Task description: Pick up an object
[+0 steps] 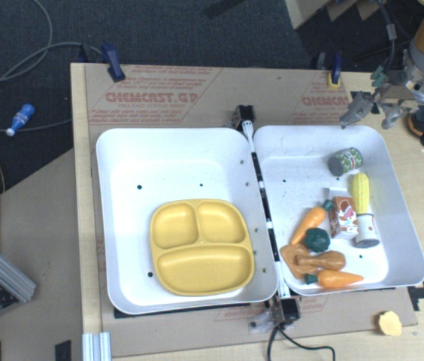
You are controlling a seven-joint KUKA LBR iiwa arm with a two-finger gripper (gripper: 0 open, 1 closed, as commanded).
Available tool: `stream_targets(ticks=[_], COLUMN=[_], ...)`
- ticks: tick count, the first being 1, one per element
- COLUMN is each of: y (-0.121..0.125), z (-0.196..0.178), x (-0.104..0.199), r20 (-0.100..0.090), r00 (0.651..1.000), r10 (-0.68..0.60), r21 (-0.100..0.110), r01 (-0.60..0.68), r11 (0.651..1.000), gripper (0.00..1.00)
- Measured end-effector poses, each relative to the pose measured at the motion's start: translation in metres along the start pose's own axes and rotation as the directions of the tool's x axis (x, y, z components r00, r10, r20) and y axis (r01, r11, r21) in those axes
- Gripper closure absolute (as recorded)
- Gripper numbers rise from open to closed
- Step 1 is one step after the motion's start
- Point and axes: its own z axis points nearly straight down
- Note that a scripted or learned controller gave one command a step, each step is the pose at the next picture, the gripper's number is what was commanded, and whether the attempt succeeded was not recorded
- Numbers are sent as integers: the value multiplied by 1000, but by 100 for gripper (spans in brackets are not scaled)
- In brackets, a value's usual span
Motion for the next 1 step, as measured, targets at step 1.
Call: stream_targets(ticks=[1], y=[-42], z=[139], x=[9], r20=[1], r00=[1000], r10=[-1], r21=[-2], r01=[1], r11=[1000], gripper=[0])
